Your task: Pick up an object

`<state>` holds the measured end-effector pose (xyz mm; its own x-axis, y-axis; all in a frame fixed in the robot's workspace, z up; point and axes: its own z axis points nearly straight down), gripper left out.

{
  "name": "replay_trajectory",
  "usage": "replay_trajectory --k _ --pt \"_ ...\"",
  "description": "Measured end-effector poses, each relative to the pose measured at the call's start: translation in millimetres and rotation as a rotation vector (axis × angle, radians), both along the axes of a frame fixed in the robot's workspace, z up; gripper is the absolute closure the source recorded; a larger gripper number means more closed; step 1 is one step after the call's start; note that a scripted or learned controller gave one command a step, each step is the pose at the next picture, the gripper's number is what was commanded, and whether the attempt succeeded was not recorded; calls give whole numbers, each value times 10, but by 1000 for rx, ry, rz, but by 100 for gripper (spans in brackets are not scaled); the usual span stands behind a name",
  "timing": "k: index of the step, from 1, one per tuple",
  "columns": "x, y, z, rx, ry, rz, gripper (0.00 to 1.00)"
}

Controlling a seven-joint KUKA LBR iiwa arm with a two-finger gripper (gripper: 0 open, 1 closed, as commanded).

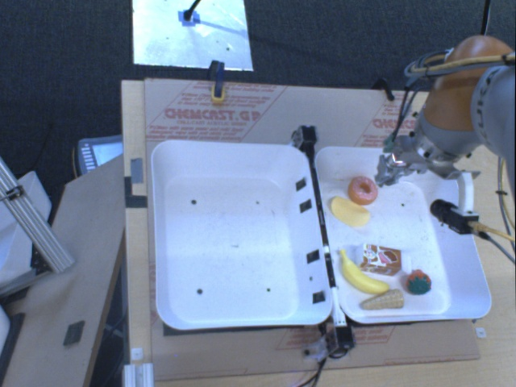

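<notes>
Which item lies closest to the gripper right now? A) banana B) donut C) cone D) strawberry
B: the gripper sits at the far end of the right bin, just beside the donut; the banana lies toward the near end.

Red lettering reading "CHEMCAST GP" is printed on the protective sheet [242, 107] covering the bench, well to the left of the gripper [385, 170] and slightly beyond it. A second red imprint on the same sheet, just beyond the gripper, is partly hidden and not legible.
</notes>
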<state>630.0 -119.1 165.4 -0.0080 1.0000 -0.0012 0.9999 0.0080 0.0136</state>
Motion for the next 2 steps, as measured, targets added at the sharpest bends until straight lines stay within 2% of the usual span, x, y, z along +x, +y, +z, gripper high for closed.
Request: replay_trajectory --k 2 --pt "17 -3 216 -1 -6 5 100"
